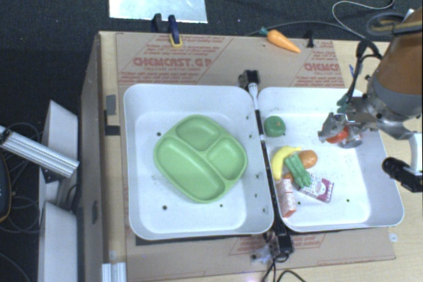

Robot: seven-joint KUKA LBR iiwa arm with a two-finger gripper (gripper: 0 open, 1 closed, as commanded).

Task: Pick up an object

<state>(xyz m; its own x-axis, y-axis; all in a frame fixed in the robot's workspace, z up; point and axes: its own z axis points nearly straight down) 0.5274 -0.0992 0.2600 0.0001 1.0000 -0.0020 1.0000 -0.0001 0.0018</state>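
In the left bin (pixel 142 142), a green divided plate (pixel 200 157) lies near the centre, its long axis running from the bin's far-left corner toward its near-right corner. Just across the divider, in the right bin (pixel 377 208), a green round fruit (pixel 274 126) sits near the left wall; nearer the front edge cluster a yellow banana (pixel 283 157), an orange fruit (pixel 307 158), a green pod-shaped toy (pixel 299 172), a red packet (pixel 319 189) and a reddish tube (pixel 286 197), which points toward the front edge. Near the right bin's far-right corner, the gripper (pixel 338 132) hangs over a small red-orange object (pixel 340 137). Whether the fingers pinch it cannot be told, and its long axis is hidden. The step appears to be the grasp itself; the next move calls for a secure closure, then a straight lift.
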